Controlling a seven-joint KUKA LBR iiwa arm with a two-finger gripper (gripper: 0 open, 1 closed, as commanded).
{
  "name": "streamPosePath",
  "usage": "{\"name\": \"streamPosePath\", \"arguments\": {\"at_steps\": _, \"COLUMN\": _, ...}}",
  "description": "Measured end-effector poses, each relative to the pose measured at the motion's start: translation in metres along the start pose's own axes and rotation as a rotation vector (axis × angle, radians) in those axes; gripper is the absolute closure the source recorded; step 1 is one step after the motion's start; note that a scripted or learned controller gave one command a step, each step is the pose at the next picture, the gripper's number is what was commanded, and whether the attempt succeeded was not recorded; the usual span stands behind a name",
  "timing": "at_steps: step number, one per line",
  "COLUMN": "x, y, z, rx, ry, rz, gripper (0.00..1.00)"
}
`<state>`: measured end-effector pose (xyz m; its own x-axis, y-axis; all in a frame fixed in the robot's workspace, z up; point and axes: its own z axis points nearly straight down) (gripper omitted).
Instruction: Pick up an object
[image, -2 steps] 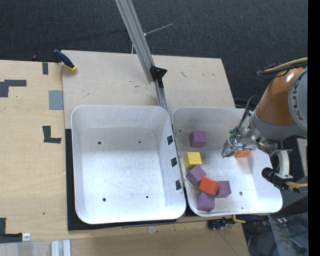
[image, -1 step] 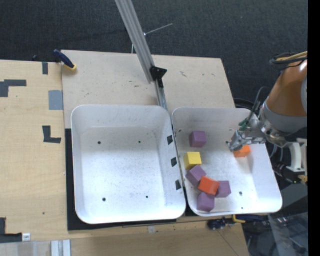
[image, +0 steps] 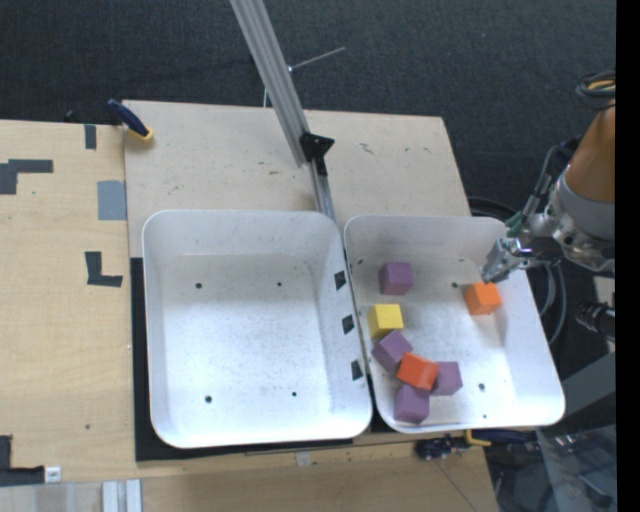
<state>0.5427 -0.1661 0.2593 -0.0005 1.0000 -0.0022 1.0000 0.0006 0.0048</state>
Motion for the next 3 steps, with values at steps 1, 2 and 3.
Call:
{"name": "streamPosePath", "arguments": {"at_steps": 1, "x": 0.054, "y": -0.003, "z": 0.014, "rx": 0.007, "ry": 0.003, "rz": -0.005, "gripper": 1.00}}
{"name": "streamPosePath", "arguments": {"at_steps": 2, "x": 0.111, "y": 0.002, "z": 0.027, "rx": 0.007, "ry": 0.004, "rz": -0.006, "gripper": 1.00}}
{"name": "streamPosePath", "arguments": {"at_steps": 3, "x": 0.160, "y": 0.011, "z": 0.022, "rx": 0.006, "ry": 0.004, "rz": -0.006, "gripper": 1.00}}
